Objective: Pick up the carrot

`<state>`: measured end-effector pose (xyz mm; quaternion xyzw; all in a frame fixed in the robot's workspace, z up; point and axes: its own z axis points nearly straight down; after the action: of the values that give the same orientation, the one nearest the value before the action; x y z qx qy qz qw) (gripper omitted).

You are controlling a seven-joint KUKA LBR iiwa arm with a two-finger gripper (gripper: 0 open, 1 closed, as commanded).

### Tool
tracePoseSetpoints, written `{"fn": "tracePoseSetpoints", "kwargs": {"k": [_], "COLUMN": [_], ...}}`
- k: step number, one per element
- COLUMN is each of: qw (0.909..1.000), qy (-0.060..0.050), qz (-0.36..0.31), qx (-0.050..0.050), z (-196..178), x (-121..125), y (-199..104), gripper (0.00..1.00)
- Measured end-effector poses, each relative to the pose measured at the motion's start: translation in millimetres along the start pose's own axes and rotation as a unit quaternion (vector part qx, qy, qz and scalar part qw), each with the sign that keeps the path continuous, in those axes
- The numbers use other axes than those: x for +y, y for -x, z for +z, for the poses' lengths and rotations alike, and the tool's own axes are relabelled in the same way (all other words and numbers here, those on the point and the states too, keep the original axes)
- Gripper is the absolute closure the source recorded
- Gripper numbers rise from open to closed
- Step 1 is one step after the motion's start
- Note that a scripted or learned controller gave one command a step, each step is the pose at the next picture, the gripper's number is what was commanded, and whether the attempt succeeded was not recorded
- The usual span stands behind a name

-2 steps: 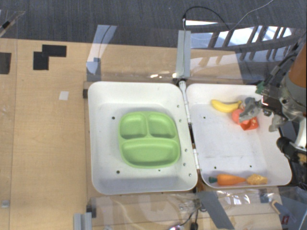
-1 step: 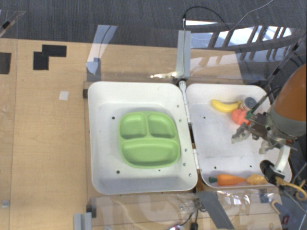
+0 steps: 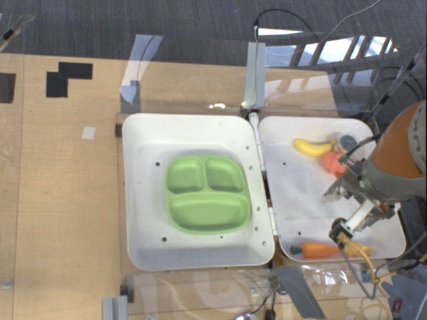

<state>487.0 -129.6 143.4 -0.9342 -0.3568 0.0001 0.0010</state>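
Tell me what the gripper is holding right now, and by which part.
Nothing that the view shows. The gripper hangs over a bare part of the right bin; the carrot lies loose by its near wall.

This looks like a robotics lab. A pale wooden worktop carries two shallow white bins side by side, the left bin and the right bin, with a metal post fixed between them. A grey and orange robot arm reaches in over the right one. Black square markers sit on the wood, and loose cables trail over dark carpet. The food is odd for a kitchen — a carrot and a banana lie loose in the right bin.
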Motion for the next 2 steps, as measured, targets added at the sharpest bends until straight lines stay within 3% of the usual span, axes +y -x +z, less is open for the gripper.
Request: {"fn": "tracePoseSetpoints", "kwargs": {"k": [1, 2], "qw": [1.0, 0.9859], "qy": [0.001, 0.007], "qz": [0.007, -0.167], "qx": [0.0, 0.003], "z": [35, 53], "x": [54, 19], "y": [-63, 11], "gripper": [0.0, 0.0]}}
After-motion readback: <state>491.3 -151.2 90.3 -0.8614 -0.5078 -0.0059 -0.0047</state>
